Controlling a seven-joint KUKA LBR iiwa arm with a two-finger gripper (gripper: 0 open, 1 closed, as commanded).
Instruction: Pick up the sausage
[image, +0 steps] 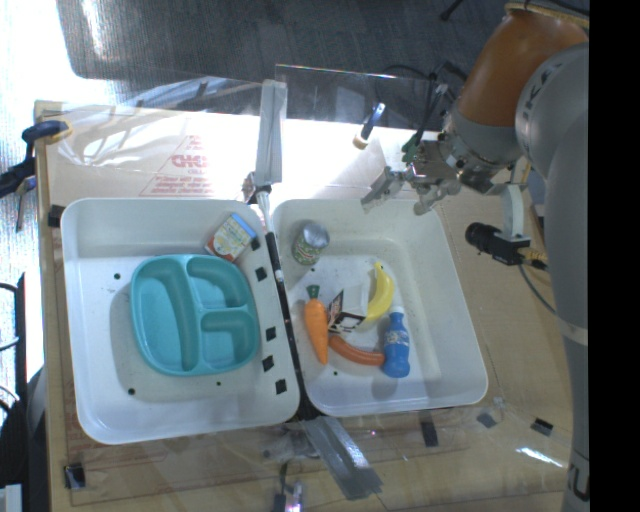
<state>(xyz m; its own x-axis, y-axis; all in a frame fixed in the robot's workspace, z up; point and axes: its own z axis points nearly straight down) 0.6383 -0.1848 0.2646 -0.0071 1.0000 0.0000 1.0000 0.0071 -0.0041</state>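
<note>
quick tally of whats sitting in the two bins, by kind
Toy food: 3 (sausage, carrot, banana)
Containers: 3 (blue bottle, tin can, small carton)
Trays: 1 (teal divided tray)
Cards: 1 (small black-and-white card)
Total: 8

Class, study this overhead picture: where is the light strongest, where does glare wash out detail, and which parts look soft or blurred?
In the camera view, light is strongest along the bench top behind the bins, where the plastic sheet is washed nearly white; the right bin has a bright back wall; the gripper looks slightly soft; the sausage and teal tray are evenly lit and legible.
</note>
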